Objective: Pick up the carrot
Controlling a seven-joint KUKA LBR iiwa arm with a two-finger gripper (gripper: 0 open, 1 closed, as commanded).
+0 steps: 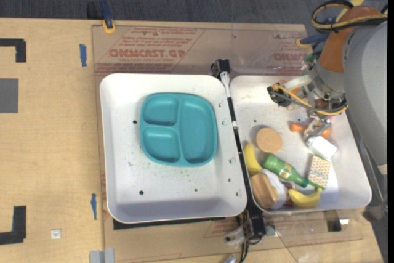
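Teal tray, green bottle, yellow banana.

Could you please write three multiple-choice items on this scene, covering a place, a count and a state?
1. Where does the teal divided plate lie?
A. in the left bin
B. in the right bin
C. on the cardboard

2. How many compartments does the plate have?
A. two
B. three
C. five

3. How does the green bottle sit?
A. upright
B. lying on its side
C. hanging from the gripper

Answers: 1 A, the plate rests in the middle of the left bin. 2 B, two small sections and one long one. 3 B, it lies slantwise across the yellow bananas.
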